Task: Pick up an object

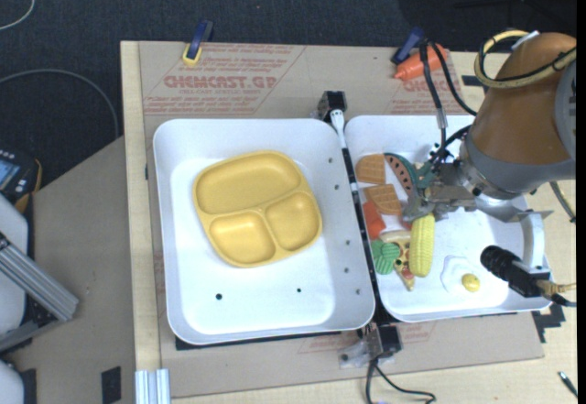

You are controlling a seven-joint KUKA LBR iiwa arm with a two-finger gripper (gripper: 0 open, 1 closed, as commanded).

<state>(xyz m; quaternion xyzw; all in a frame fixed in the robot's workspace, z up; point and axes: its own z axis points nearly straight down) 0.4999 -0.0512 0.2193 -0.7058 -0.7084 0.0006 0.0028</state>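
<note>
— Over the right bin (pixel 513 301), the arm (pixel 526 114) reaches in and its gripper (pixel 432 196) sits low among a heap of toy food. What lies under it?

— Just beside it, a yellow corn cob (pixel 422 245) lies upright along the bin's left half, its kernels in ribbed rows. A green piece (pixel 385 256) touches the cob's left side; orange and tan bread-like pieces (pixel 377 184) crowd above.

— Is anything gripped?

— Whether the fingers are spread or pressed together cannot be told; the wrist hides them.

— And the left bin (pixel 183 301)?

— It bears a yellow tray (pixel 256 208) with three compartments. A small yellow-and-white egg (pixel 463 278) rests near the right bin's lower edge.
</note>
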